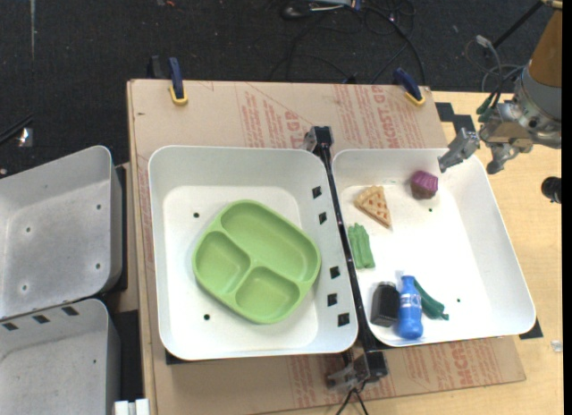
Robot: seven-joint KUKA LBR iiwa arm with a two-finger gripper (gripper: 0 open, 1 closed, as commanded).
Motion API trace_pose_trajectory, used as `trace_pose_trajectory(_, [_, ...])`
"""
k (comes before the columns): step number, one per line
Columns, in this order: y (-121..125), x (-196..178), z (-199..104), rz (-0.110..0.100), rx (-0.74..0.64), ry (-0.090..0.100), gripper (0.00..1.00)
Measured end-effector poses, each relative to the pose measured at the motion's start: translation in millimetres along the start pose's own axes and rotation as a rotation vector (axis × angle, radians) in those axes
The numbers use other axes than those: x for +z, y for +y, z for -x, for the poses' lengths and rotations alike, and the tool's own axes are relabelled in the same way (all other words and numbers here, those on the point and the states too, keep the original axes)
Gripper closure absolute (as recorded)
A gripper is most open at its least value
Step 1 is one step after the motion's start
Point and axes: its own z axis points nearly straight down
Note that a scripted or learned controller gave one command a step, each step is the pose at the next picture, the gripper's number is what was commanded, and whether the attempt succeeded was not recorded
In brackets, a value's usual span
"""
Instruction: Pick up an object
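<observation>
Currently hovering over the far right corner of the right shallow white bin, grey two-finger gripper spread open and gripping nothing. Sitting in the approach step by the look of it, nothing picked yet.

Lying nearest the fingers: small purple rounded object, just left of and slightly nearer than the gripper, resting on the bin floor near the far wall. Looking like the easiest candidate. Probably needing a short shift left, a drop straight down with fingers straddling it, then closing and lifting.

Also sitting in the right bin: tan wedge-shaped toy slice left of the purple piece, green ribbed strip against the left wall, and a near cluster of black block, blue plastic bottle and dark green flat piece touching or crowding each other, so riskier to grasp.

Holding only a light green compartment plate: left white bin.

Resting on a brown cardboard sheet clamped at the far edge, both bins. Spreading beyond: dark carpet floor with loose cables, white panels at far left.
</observation>
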Motion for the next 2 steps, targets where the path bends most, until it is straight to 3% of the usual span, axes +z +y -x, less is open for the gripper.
trace_pose_trajectory(1, [2, -8, -1, 0.012, -0.003, -0.003, 0.00])
trace_pose_trajectory(2, [3, 44, -11, 0.008, -0.006, -0.001, 0.00])
